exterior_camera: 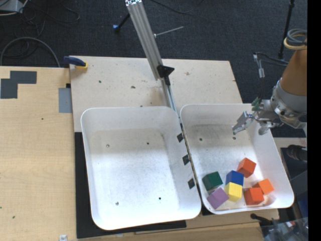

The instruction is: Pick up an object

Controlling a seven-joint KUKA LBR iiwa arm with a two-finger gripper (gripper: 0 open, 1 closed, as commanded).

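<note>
The left bin (95, 134) sits beside the right bin (200, 122), whose near corner holds clustered blocks: green cube (212, 180), purple cube (217, 198), yellow cube (233, 191), blue cube (234, 177) and three orange cubes (255, 185). They are compact, with no long axis. The gripper (252, 124) hovers over the right bin's far right, fingers spread, gripping nothing.

Arm (296, 79): visible section is a rounded orange-tan band, capped above by a pale yellowish ring. Below the band, a grey cylindrical wrist collar with darker ribbing at its base. Small green part on the collar's left side. Gripper (253, 124): bare light-grey metal, two short angular pieces projecting leftward, edges blocky and machined. Thin dark cable lines run near the wrist housing. Markings and screws too small to make out.
</note>
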